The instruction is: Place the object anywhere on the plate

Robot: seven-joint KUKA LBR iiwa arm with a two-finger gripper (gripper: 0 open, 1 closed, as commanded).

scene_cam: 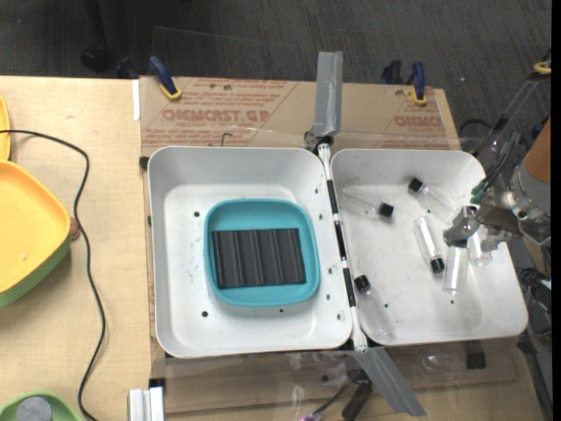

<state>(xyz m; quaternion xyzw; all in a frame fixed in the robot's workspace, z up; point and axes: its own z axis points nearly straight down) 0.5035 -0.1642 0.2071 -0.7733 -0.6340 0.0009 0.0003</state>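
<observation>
Bins sit side by side on the bench, their inner rims touching along a dark seam down the middle. The left bin (166, 253) carries a teal plate (219, 296) with a dark ribbed centre, lying flat and roughly centred, with bare white floor showing on all four sides between plate rim and bin wall. Above the plate the space is open.

The right bin (412, 323) holds several small clear vials. One vial (429, 245) with a dark cap lies near the middle of the bin floor, tilted slightly off the vertical of the view. A second vial (455, 271) lies just right of it, close to parallel. A third vial (419, 189) rests toward the far wall, and loose black caps lie apart: one cap (385, 209) on the far-left floor, another cap (360, 282) close to the seam. The near part of this bin's floor is bare.

The gripper (467, 232) reaches in over the right bin's right rim, low above the floor. Its metal fingers crowd directly over the upper end of the second vial, just beside the first one. Whether they are apart or together is hard to read from this angle, and no vial is clearly seen between them.
</observation>
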